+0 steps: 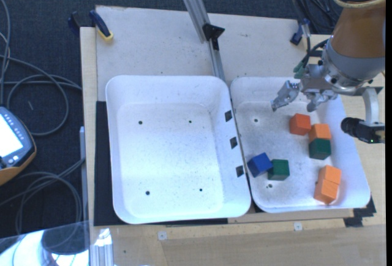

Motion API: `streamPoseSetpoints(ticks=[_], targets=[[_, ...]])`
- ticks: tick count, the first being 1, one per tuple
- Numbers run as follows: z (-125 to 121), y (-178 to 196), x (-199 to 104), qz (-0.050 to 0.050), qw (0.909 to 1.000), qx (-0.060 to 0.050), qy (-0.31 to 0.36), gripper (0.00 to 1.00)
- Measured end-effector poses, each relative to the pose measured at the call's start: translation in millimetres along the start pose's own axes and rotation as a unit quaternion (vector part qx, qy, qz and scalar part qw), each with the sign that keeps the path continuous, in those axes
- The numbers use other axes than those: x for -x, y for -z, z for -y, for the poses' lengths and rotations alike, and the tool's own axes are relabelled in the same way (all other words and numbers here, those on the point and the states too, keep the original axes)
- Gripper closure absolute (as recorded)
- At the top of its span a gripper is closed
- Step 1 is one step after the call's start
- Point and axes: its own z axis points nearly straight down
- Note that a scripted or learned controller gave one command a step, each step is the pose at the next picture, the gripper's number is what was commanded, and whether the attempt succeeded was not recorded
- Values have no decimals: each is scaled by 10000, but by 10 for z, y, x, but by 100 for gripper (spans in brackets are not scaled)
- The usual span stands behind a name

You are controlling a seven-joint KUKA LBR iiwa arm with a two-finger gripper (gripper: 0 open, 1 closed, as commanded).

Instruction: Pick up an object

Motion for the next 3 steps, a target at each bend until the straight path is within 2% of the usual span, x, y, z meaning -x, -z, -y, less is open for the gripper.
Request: streamPoseSetpoints(ticks=[1,2,3], targets=[[102,180,461,19,10000,24,-15,0],[-251,-303,1172,26,10000,6,-23,0],[142,-664,441,-22,10000,-32,29,0]])
